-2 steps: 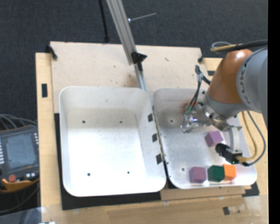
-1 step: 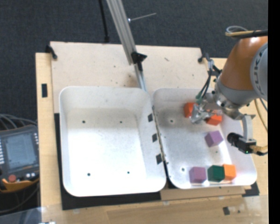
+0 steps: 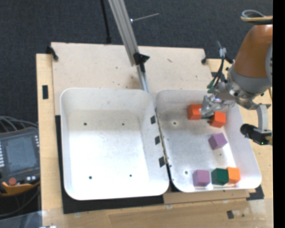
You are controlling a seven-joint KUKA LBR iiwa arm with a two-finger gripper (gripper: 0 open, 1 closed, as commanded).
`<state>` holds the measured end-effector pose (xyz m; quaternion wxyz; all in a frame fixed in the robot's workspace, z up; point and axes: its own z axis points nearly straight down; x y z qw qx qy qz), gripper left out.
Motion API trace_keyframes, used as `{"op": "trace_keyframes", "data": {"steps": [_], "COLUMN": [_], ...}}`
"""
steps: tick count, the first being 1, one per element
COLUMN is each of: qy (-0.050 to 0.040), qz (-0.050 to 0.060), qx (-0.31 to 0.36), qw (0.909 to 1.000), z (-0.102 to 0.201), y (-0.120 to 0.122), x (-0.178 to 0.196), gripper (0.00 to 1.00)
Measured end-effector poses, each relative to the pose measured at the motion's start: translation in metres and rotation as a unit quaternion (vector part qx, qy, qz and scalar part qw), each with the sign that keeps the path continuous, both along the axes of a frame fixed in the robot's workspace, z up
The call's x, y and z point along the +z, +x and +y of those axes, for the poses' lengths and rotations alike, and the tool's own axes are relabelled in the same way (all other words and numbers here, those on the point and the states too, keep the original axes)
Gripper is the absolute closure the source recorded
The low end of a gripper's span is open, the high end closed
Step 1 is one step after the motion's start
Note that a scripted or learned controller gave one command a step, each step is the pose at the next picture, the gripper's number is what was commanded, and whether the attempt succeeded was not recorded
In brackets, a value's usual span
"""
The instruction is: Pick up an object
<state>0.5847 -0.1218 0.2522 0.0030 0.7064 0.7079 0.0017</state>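
Observation:
Two orange blocks lie in the right bin (image 3: 180, 146) near its far side: one orange block (image 3: 194, 112) to the left and another orange block (image 3: 218, 119) to the right. My gripper (image 3: 208, 109) hangs low between these two, right beside both. A purple block (image 3: 217, 141) rests further toward the front. Along the front wall sit a second purple block (image 3: 201, 177), a dark green block (image 3: 220, 176) and a small orange block (image 3: 233, 175) in a row.
The left bin (image 3: 109, 141) is beside the right one, with a divider edge (image 3: 159, 137) between them. A metal pole (image 3: 126, 27) rises slantwise behind the bins. A teach pendant (image 3: 15, 156) lies off the bench at left.

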Motion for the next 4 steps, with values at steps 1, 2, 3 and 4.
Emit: {"op": "trace_keyframes", "data": {"steps": [1, 2, 3, 4], "qy": [0.0015, 0.0017, 0.0015, 0.0017], "qz": [0.001, 0.004, 0.004, 0.003], "qx": [0.003, 0.003, 0.002, 0.003], "qw": [1.0, 1.0, 1.0, 1.0], "z": [0.052, 0.115, 0.162, 0.218], "y": [-0.001, -0.005, -0.015, -0.01], "x": [0.009, 0.005, -0.004, 0.0], "gripper": [1.0, 1.0, 1.0, 1.0]}}
